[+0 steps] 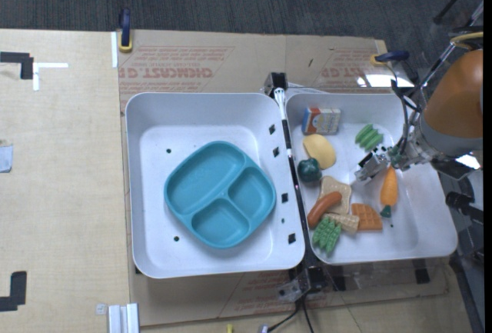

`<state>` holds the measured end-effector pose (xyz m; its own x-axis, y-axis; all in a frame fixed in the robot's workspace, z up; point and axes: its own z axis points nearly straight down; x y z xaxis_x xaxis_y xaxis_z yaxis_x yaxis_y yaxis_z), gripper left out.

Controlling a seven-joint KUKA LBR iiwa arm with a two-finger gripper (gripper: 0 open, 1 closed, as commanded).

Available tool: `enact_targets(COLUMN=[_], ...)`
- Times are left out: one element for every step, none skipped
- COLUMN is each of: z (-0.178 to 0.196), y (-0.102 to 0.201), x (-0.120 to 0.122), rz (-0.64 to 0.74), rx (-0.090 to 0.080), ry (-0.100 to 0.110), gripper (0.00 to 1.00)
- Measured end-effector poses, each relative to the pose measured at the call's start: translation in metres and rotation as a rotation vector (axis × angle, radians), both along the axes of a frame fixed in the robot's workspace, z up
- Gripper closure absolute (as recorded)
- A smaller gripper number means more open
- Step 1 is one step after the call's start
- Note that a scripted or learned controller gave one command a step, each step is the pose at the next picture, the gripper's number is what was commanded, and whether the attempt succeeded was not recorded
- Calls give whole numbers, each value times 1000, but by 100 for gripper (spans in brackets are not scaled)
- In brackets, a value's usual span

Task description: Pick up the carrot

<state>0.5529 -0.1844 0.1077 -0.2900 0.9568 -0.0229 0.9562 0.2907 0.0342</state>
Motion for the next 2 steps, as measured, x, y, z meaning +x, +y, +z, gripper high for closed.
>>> enact_targets(z=[-15,-5], y=[-18,-18], x=[-41,-39], rz=[-254,-257], rx=[17,15], ry=[34,30], gripper=[0,100])
